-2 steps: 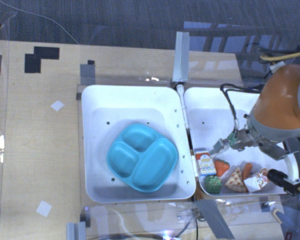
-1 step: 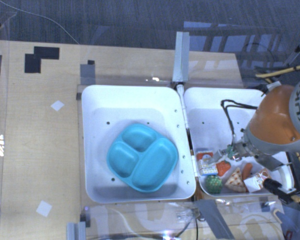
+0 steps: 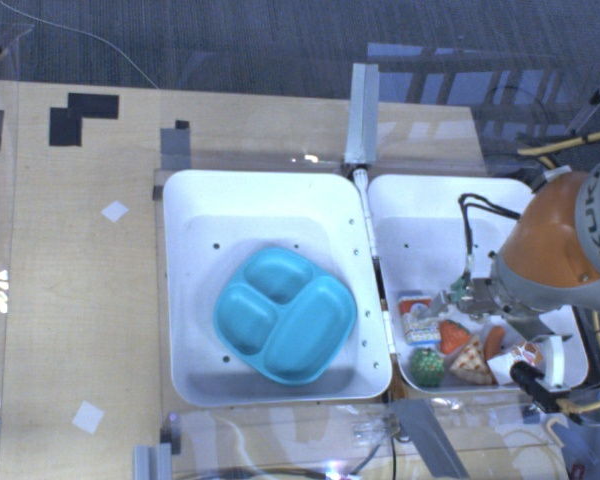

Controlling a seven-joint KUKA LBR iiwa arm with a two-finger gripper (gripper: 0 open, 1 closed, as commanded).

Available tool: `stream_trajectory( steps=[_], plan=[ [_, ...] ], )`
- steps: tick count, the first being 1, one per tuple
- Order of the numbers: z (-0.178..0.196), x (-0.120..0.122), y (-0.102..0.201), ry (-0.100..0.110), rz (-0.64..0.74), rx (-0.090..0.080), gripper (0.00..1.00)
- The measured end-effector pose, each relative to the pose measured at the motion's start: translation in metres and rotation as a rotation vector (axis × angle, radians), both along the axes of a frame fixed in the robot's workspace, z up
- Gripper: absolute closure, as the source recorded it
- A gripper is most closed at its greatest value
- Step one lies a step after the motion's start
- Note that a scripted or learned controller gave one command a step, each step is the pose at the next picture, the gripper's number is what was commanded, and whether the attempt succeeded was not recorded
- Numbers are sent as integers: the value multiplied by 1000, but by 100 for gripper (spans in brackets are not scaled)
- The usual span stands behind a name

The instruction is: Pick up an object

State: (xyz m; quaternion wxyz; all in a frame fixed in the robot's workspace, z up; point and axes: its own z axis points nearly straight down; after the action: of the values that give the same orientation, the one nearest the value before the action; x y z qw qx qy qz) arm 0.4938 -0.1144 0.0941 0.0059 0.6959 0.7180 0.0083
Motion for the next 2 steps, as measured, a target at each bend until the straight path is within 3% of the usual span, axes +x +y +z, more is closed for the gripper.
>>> stream_trajectory(
  steps=[1, 2],
  plan=[
    [1, 2, -33, -7, 65, -5, 0],
    [1, 3, -45, -8, 152, -8, 0]
  ],
)
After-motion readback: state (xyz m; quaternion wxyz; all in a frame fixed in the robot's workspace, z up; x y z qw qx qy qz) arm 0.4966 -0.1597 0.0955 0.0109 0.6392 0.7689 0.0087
